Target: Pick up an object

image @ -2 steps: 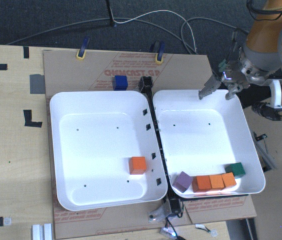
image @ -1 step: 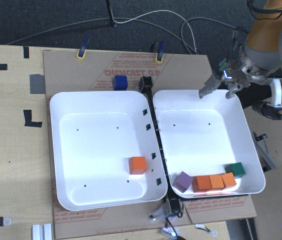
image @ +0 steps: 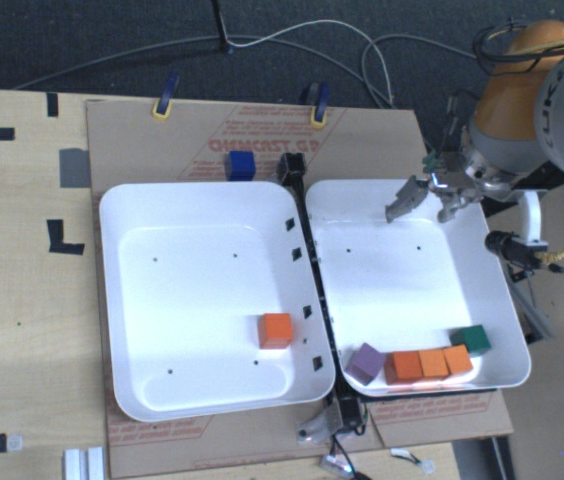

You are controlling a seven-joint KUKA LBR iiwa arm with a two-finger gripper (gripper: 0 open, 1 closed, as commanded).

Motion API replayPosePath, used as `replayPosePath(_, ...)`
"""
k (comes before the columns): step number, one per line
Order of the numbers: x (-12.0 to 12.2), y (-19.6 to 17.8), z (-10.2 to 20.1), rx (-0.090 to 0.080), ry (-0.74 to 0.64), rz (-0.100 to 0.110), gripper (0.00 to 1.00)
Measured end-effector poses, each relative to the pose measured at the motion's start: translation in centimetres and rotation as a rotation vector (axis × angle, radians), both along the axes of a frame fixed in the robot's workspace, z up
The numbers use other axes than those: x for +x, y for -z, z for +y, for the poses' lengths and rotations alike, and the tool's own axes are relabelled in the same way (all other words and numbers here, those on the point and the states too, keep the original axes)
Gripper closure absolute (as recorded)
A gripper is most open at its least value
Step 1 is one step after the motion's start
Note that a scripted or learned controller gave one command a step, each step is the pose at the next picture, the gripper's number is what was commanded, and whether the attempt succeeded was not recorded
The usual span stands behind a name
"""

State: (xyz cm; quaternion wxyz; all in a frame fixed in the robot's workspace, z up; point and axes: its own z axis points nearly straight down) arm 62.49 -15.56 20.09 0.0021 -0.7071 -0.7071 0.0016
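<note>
Nearest the camera, along the near wall of the right bin (image: 502, 268), a row of blocks is seen: a purple block (image: 365, 362) at the left end, then two orange blocks (image: 403, 367) and (image: 432, 364) side by side, a lighter orange block (image: 457, 361) touching them, and a green block (image: 473, 340) just behind the row's right end. The row is packed closely — the orange pieces appear to touch one another, and its long axis runs left to right along the bin wall. The end effector (image: 425, 199) is held over the far rim of the same bin, its fingers spread apart and nothing seen between them. The coming move is judged to turn on this: the blocks lie well apart from the end effector, toward the camera and slightly to the right, so a reach across the bin's bare floor would be called for. In the left bin (image: 122, 218) a single orange cube (image: 276, 330) is found near the dividing wall — standing free, but farther from the arm. A blue block (image: 241, 164) rests outside both bins on the cardboard (image: 142, 138) covering the tabletop.
</note>
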Motion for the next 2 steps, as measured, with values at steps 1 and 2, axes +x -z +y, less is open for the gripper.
replayPosePath(1, 0.4, 6.1, 0.6, 0.0, -0.001, 0.001, 0.0)
replayPosePath(2, 0.3, 11.4, 0.6, 0.0, -0.001, -0.001, 0.0)
